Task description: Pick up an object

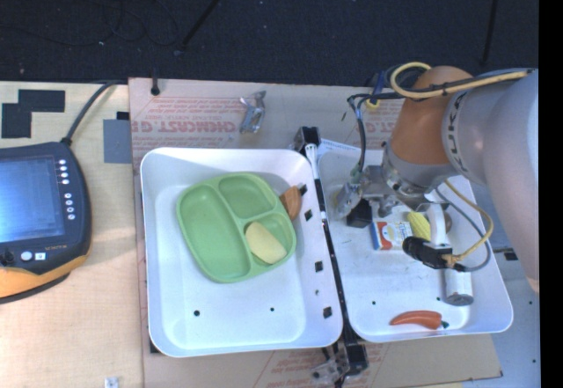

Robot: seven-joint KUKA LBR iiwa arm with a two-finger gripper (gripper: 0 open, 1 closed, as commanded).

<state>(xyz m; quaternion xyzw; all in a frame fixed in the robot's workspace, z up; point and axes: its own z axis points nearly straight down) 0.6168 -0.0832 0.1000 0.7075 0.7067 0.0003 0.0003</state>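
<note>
Claw [356, 204] first: it hangs low over the right bin [387, 289], at about 10 o'clock from the bin's middle. It is too dark and small there, so I cannot tell if it is open or closed, and I see nothing held in it.

Two white bins sit side by side on the bench [202, 113].

The right bin has four loose things to pick:
- One small box [384, 235], white with red and blue, lies near the claw at its 4 o'clock.
- One yellow bumpy thing [420, 223], like a bit of corn, lies just beside the box at its 3 o'clock.
- One grey can [456, 288] lies at 4 o'clock in the bin.
- One red pepper [415, 319] lies at 6 o'clock, near the front wall, well apart from the claw.

The left bin [229, 316] holds one green plate [204, 228] with three parts. One yellow lump [265, 243] lies in the part at 4 o'clock. One orange thing [291, 200] sits at the plate's 3 o'clock, touching its rim.

One tablet [35, 201] with a dark screen rests on the bench, at 9 o'clock from the left bin.
</note>
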